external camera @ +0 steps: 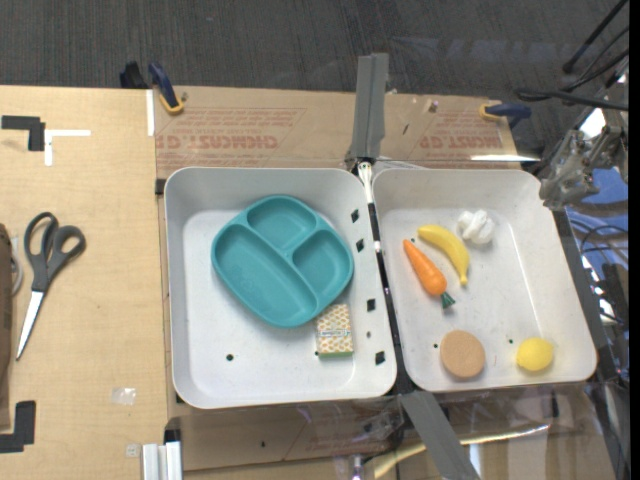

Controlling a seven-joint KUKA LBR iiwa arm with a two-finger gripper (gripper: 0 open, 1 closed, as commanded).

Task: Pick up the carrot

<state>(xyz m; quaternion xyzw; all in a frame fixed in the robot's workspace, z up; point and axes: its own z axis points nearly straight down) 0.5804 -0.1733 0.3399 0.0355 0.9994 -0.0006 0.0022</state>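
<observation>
Starting out, we must reach the carrot (425, 267) beside the banana (446, 248); the hand's (566, 173) state we cannot tell.

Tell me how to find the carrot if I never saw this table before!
Look at the two white bins side by side and pick the right bin. Near its left wall lies the carrot, slanting down toward a small green stem end. It is the only orange, pointed thing there; the banana touching its side is yellow and curved, and the lemon is a yellow lump in the far corner.
</observation>
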